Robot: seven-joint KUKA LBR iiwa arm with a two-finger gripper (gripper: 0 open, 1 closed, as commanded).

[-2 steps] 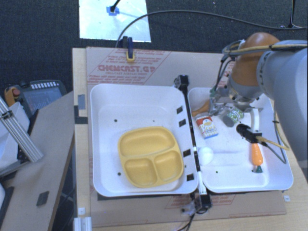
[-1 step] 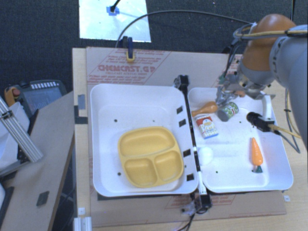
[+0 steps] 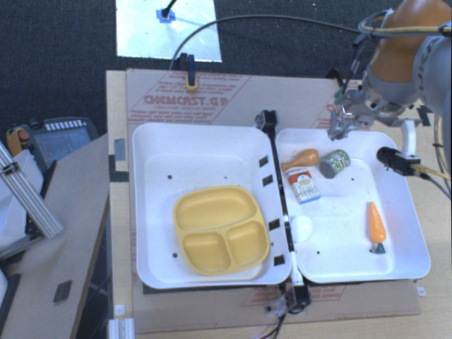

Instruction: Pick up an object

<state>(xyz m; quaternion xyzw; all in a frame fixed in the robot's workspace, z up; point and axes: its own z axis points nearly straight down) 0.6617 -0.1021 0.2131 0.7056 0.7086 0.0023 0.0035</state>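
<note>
Objects to pick all sit loose in the bins; nothing is lifted yet. Largest to smallest:

- Yellow divided tray: left bin, toward its near edge, right of centre. Flat, untouched.
- Carrot: right bin, near the right wall, toward the near-right corner, well apart from everything else.
- Small red-and-white carton: right bin, left half, just beside the divider edge.
- Drumstick-shaped toy: just above the carton, toward the far-left corner of the right bin.
- Green can: lying on its side next to the drumstick's fat end, near the far edge.
- White egg-like object: against the left wall of the right bin, low contrast, hard to identify.

Gripper hangs over the far edge of the right bin, above and just beyond the can. Jaw state: cannot tell, too small and cluttered at this angle. No object visible in it.

Progress: approach stage at best. Descent, grasp and lift all remain. Nearest candidates look like the can or drumstick.
</note>
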